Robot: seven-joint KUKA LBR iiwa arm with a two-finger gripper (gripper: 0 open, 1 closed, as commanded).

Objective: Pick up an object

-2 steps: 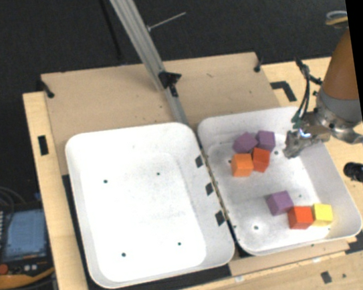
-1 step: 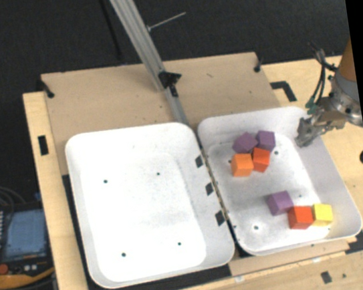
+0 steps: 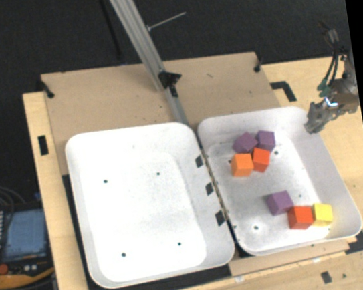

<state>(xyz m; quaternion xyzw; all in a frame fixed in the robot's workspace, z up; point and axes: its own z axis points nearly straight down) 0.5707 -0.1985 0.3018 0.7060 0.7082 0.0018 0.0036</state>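
Gripper (image 3: 314, 120) at right white plastic bin's (image 3: 328, 173) far right edge; finger state cannot be told.
Small coloured cubes (image 3: 253, 152) cluster inside, untouched, awaiting a pick.

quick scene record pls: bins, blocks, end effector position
left bin: white, shallow, no blocks in it
right bin: white, holds seven blocks in two clusters
upper cluster: two purple blocks, two orange blocks, packed together
lower cluster: purple block, red-orange block, yellow block; the last two touch
end effector: at the right bin's upper right rim, holds nothing visible
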